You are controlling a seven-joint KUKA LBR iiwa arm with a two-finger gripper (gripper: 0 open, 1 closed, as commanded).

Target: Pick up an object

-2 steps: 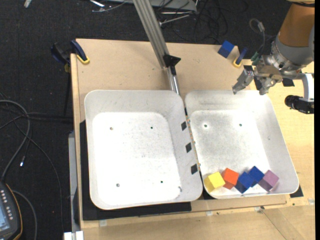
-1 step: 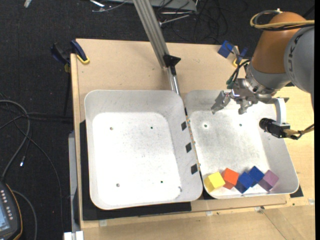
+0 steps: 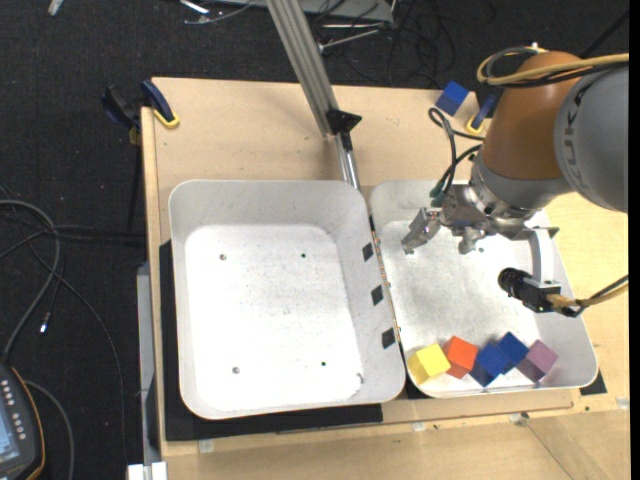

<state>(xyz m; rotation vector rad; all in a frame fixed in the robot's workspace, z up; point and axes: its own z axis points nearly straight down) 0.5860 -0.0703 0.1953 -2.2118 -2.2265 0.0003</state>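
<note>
A: Where is the arm in the camera view?

B: It reaches in from the right. The grey arm point(image 3: 590, 138) with its orange band point(image 3: 530, 118) hangs over the far part of the right bin point(image 3: 480, 298), and the gripper point(image 3: 445, 236) sits low over the bin's far left area, near the edge that meets the left bin point(image 3: 270, 298).

A: And the fingers?

B: Spread apart. One metal finger point(image 3: 418, 231) points left toward the seam between the bins, the other lies to its right. Nothing lies between them; bare white bin floor shows in the gap.

A: Where are the objects to pick?

B: Bunched along the near edge of the right bin, well apart from the gripper. From left to right: a yellow block point(image 3: 430, 362), an orange block point(image 3: 461, 355), a blue block point(image 3: 499, 357) and a purple block point(image 3: 538, 360). The yellow and orange ones touch; the blue one lies between orange and purple and looks to touch both.

A: Anything else on the bench?

B: Another small blue block point(image 3: 453, 97) lies outside the bins at the far edge of the bench, beside the arm. A black clamp with yellow tips point(image 3: 140, 103) grips the far left corner. A slanted metal pole point(image 3: 310, 63) comes down to the far end of the seam.
</note>
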